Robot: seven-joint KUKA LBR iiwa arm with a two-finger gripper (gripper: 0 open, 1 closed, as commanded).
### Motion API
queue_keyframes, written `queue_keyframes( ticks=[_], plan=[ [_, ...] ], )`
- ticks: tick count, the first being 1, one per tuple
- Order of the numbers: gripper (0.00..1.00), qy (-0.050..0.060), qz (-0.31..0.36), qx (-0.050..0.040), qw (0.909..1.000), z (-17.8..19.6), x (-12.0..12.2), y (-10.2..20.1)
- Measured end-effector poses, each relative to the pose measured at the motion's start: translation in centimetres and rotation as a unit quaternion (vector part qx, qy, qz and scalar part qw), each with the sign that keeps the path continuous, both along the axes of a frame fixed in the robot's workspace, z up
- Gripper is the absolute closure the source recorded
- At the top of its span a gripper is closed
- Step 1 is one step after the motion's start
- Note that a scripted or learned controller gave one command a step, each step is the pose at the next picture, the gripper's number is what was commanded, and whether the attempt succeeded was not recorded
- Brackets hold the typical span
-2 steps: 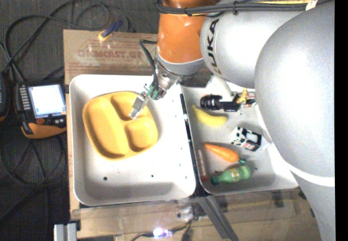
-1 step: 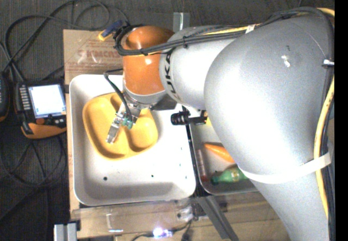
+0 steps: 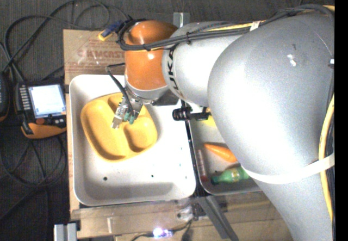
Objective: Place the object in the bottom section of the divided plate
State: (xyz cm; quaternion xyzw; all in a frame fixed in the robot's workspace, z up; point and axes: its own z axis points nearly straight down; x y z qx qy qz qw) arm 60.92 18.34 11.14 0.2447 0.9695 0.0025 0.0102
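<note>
A yellow divided plate (image 3: 103, 131) lies in the left white bin (image 3: 136, 180), towards its back left. My gripper (image 3: 124, 116) hangs over the plate's middle, about where the ridges between its sections meet. A small teal thing (image 3: 131, 119) shows at the gripper's tip, just above the plate's right-hand section. I cannot tell whether it is held or lies on the plate. The orange wrist band (image 3: 145, 57) and the grey arm hide the bin's back right corner.
The right bin (image 3: 202, 183) holds an orange carrot-like thing (image 3: 218, 151) and a green bottle (image 3: 229, 175), partly under the arm. A small screen device (image 3: 44, 99) sits left of the bench among cables. Cardboard (image 3: 89, 55) lies behind the left bin.
</note>
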Motion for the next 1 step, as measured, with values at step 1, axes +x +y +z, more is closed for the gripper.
queue_keyframes(
  ticks=[1],
  plan=[
    [1.0,0.011,0.016,-0.0002,0.9998,9.96,-2.91,5.11]
  ],
)
